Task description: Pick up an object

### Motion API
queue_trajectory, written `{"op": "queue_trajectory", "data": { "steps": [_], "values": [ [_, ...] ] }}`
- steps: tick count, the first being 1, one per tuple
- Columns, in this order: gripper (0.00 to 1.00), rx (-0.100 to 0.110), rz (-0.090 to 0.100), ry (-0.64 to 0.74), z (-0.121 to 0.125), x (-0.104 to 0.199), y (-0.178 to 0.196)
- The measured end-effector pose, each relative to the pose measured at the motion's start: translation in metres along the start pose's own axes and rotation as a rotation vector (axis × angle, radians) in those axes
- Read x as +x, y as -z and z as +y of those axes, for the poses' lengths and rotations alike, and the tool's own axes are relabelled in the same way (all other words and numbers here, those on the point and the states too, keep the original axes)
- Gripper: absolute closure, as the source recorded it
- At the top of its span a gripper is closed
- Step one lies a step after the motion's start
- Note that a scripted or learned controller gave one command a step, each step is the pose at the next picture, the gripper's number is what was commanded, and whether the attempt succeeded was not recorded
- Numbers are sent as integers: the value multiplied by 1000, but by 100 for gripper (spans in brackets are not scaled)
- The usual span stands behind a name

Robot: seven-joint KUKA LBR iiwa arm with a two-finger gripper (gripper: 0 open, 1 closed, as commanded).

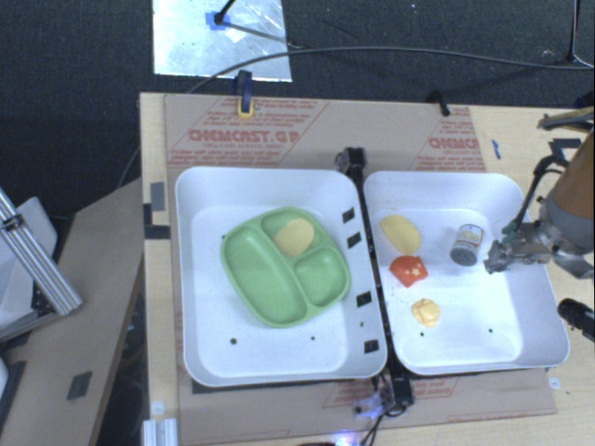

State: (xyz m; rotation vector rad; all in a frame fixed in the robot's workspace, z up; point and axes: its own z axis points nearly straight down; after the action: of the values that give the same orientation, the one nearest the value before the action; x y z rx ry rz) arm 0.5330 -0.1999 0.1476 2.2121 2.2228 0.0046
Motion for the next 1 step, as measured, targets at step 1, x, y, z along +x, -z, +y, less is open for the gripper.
{"op": "queue_trajectory", "data": {
  "steps": [1],
  "values": [
    [100,-2,-1,1,13,-1,56]
  ]
}}
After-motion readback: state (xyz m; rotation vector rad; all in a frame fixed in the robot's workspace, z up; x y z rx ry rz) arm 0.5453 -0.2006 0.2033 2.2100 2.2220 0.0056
